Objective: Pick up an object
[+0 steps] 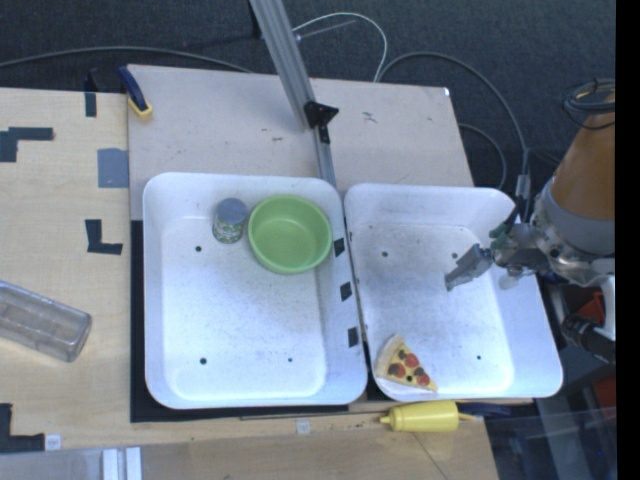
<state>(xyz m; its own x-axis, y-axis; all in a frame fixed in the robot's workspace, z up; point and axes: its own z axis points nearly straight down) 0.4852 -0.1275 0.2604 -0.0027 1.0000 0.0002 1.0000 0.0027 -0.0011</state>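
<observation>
The claw (466,268) hangs over the right bin (520,313), nothing between its fingers; whether they are released or clenched cannot be told. A pizza slice toy (404,363) lies below-left of it. Farther left, a green bowl (290,233) touches a small can (229,220) in the left bin (180,338).

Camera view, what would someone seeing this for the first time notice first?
Probably the green bowl at the back of the left bin, with a small grey can beside it. Next, the toy pizza slice in the right bin's front left corner, and the gripper reaching in from the right above that bin.
</observation>
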